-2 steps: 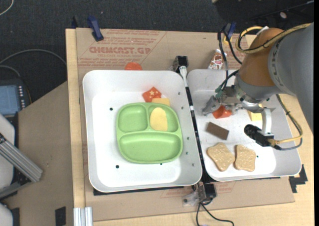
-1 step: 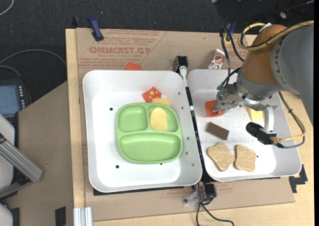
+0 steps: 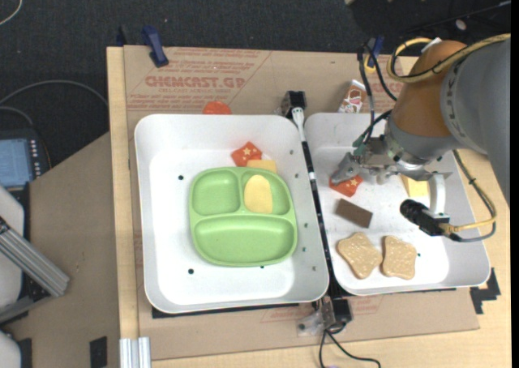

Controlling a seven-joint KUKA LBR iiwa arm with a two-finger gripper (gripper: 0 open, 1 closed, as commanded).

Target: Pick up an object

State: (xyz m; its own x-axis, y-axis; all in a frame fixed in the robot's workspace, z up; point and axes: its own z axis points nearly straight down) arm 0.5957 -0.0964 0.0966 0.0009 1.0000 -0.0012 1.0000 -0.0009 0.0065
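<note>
While the grey arm (image 3: 454, 91) reaches in from the right over the right-hand bin (image 3: 462, 273), its gripper (image 3: 350, 173) hangs low near that bin's left wall, right over a small red wedge-shaped piece (image 3: 347, 186), and that looks like the target. The metal fingers (image 3: 342, 169) seem to point down at the red piece, but from this angle whether they are spread or pinched cannot be told, and nothing clearly shows the piece between them. The red piece lies flat on the bin floor, just above a dark brown rectangular block (image 3: 353, 212) and well clear of the two tan toast-shaped pieces (image 3: 379, 254) along the bottom. It reads as toy food, so likely light, rigid and smooth plastic; slippery rather than fragile. Its low profile is the difficulty: a grip would best close across its short sides, low against the bin floor, or it could squirt out sideways. A yellow piece (image 3: 415, 188) rests further right by the wrist. Over in the left bin (image 3: 154, 220), a green divided plate (image 3: 242, 216) carries a pale yellow item (image 3: 258, 193), with another red piece (image 3: 246, 153) just above its rim.
</note>
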